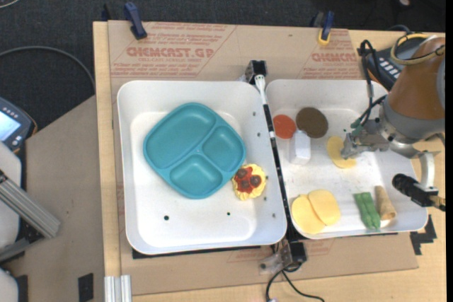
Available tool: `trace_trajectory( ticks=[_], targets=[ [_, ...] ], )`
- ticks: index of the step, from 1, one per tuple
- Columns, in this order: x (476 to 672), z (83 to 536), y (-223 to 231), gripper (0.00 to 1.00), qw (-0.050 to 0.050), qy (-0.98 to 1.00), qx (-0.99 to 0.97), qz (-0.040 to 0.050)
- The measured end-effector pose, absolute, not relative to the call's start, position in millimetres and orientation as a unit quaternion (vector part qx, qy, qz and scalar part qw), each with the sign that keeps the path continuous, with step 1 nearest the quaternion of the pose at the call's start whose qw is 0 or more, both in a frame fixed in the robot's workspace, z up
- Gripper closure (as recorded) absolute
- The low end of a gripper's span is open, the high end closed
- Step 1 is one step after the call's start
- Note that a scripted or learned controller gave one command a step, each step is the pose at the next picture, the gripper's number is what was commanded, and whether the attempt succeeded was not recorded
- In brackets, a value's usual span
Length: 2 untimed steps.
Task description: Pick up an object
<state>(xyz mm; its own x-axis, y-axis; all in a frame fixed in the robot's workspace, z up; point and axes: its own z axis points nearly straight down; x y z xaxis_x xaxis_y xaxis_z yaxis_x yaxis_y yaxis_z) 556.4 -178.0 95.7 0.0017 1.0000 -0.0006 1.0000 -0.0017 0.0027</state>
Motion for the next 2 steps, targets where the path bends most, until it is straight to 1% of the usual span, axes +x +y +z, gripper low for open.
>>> trace_trajectory(
  ticks=[2],
  targets=[
    [557.2, 116, -178, 1.00, 0.003, 0.706, 0.708, 0.0015]
  ],
)
